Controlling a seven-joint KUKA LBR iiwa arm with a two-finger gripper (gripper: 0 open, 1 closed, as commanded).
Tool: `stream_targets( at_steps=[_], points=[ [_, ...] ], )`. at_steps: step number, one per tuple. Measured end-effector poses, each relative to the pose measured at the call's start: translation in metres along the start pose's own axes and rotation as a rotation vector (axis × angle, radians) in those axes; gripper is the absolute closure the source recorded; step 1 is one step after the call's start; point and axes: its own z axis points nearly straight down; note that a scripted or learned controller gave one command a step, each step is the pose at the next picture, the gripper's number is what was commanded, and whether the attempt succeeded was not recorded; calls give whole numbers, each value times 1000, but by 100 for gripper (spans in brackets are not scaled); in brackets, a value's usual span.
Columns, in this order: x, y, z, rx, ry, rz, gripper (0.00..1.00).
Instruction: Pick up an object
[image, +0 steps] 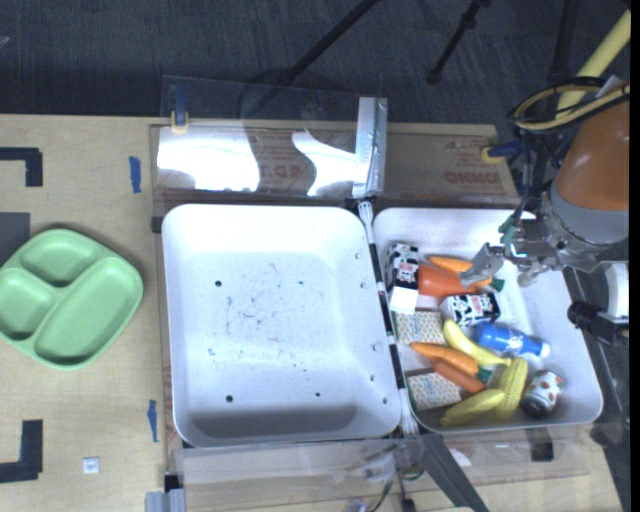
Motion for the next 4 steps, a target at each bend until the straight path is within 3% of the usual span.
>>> stream_targets(
  at_steps=[1,2,4],
  points=[
    [-30,59,94,-30,-9,-218,0],
    [-44,55,102,-43,-12,-294,0],
    [-51,65,103,-43,-22,-553,0]
  ],
)
